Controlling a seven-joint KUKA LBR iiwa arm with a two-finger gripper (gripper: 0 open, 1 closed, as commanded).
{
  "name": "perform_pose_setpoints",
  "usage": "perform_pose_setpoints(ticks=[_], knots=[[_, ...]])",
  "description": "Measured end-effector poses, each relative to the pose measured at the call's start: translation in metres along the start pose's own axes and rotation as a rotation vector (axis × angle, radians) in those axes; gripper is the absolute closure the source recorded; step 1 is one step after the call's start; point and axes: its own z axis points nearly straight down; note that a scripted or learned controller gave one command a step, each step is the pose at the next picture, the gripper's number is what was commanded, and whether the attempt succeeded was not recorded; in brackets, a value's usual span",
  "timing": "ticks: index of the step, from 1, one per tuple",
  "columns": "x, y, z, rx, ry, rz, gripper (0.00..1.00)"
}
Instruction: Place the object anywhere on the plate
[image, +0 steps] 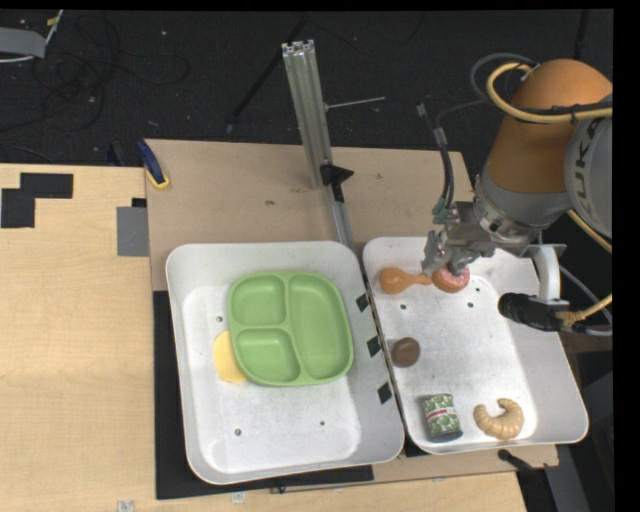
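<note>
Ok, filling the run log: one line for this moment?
gripper over right bin, at pink piece | plate in left bin | placement not done

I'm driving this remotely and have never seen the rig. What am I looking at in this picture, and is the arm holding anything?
One camera looks down at a slant on two white bins. The grey and orange arm reaches in from the right; its gripper is low over the right bin, at a pink piece. Whether it grips that, I cannot tell. Also there: an orange toy, a brown ball, a green can and a croissant. The left bin holds the green plate with something yellow beside it.
</note>
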Motion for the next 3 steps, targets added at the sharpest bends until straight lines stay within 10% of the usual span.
perform_pose_setpoints(ticks=[3], knots=[[0.165,-0.040,0.013,0.002,-0.001,-0.001,1.00]])
